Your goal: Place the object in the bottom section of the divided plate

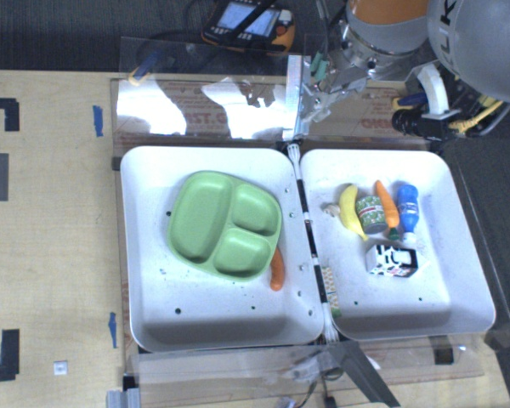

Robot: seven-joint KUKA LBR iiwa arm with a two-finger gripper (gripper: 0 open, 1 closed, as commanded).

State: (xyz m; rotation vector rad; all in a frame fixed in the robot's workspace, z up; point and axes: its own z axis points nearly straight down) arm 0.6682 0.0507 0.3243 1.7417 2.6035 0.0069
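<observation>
Wooden bench (51, 253), left bin (144, 304) holding green three-section divided plate (224, 224), orange carrot (277, 269) touching its rim, finger state unclear.

A pale wooden bench (51, 228) is seen, marked with black tape corners and short blue tape strips. Two shallow white bins are set directly on it, side by side and touching along their inner edges: the left bin (144, 296) and the right bin (442, 300). Behind them a clear, glossy sheet (204, 109) is laid flat on the bench top.
</observation>
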